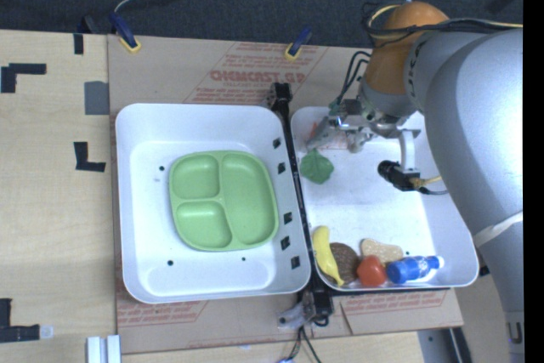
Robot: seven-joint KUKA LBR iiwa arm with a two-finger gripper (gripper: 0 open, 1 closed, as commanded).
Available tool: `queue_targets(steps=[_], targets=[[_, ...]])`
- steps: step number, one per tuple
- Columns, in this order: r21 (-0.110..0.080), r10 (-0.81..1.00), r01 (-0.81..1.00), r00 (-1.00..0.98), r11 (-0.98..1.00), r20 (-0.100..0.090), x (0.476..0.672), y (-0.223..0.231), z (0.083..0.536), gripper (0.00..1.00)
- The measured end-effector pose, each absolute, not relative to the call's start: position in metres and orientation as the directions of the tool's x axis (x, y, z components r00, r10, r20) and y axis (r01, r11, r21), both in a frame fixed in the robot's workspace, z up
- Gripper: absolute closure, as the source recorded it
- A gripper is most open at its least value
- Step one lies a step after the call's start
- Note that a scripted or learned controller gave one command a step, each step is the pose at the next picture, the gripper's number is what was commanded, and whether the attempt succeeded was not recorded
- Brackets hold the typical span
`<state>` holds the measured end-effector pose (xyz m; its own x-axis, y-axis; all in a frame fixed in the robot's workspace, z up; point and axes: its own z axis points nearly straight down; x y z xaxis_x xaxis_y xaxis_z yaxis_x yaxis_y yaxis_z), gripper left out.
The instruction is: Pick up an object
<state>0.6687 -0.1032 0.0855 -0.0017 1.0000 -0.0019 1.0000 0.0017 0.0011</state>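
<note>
The gripper [347,130] hovers at the right bin's [442,221] far-left corner; its opening can't be judged. The green object [317,167] lies just nearer, apart.

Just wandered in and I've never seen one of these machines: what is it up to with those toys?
A grey robot arm reaches in over the right bin, its gripper near that bin's far edge, just above a green leafy toy. I can't tell whether it is gripping anything. A banana, a tomato and a blue bottle lie along the near edge. The left bin holds a green divided plate.
</note>
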Motion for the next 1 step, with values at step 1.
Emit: queue_targets(steps=[1], targets=[[0.002,1.0,1.0,-0.002,0.002,-0.002,0.6689,-0.1073,0.0856,0.0]])
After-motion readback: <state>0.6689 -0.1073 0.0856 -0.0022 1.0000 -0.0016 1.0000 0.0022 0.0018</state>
